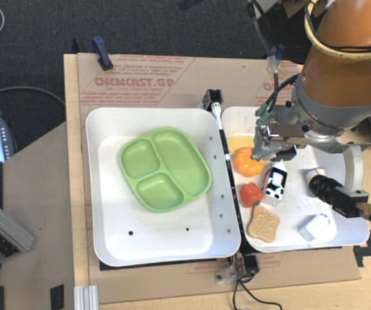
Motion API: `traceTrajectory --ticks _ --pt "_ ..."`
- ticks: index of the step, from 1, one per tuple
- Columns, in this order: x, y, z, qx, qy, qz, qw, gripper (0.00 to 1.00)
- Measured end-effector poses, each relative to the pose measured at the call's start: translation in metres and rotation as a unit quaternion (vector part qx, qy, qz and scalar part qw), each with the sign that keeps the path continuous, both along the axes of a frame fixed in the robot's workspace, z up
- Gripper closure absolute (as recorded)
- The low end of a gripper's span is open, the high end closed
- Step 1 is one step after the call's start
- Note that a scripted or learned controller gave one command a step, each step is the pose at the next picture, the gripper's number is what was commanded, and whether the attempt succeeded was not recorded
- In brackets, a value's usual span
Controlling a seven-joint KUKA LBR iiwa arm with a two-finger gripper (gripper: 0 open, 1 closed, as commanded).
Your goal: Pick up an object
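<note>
Presently, you have the end effector [267, 148] low in the right bin [340, 237], hard against that bin's inner wall and directly beside the orange fruit [247, 163]. Its dark body hides the tips, so you cannot tell from this view whether it is apart, together or clamped on anything; treat the grasp as unconfirmed.

The candidate objects lie close together. The orange fruit sits touching or nearly touching the tool on its left. Just below it lies a red piece [251, 194], and beside that a black-and-white toy [275, 184]. A slice of toast [264, 224] rests nearer the front rim, and a pale blue-white block [316, 227] lies toward the front right corner. A yellow item [238, 143] is partly covered behind the tool.

Risks as judged from here:
- The fruit is round and wedged near the divider [227, 166]; a closing stroke could squeeze it out sideways.
- The crowding invites a double contact, with the toy or red piece nudged or dragged along.
- The tool stands close to the bin wall; a descent off-line could strike the rim.

The left bin [101, 173] holds a green divided plate [165, 168], well apart from the work. Both bins sit on the cardboard-covered worktop [140, 76].
</note>
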State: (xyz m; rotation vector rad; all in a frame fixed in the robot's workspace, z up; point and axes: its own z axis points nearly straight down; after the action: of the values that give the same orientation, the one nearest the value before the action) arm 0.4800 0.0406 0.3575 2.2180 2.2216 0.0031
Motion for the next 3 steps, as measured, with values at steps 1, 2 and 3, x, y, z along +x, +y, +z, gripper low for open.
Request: traceTrajectory --ticks 1,2,3 --pt "-0.002 0.052 -0.102 0.0003 0.006 0.001 1.0000 1.00" --pt "0.036 0.099 -0.024 0.0012 -0.003 0.001 1.0000 1.00" --pt "0.000 0.169 -0.076 0.0001 0.005 0.003 1.0000 1.00"
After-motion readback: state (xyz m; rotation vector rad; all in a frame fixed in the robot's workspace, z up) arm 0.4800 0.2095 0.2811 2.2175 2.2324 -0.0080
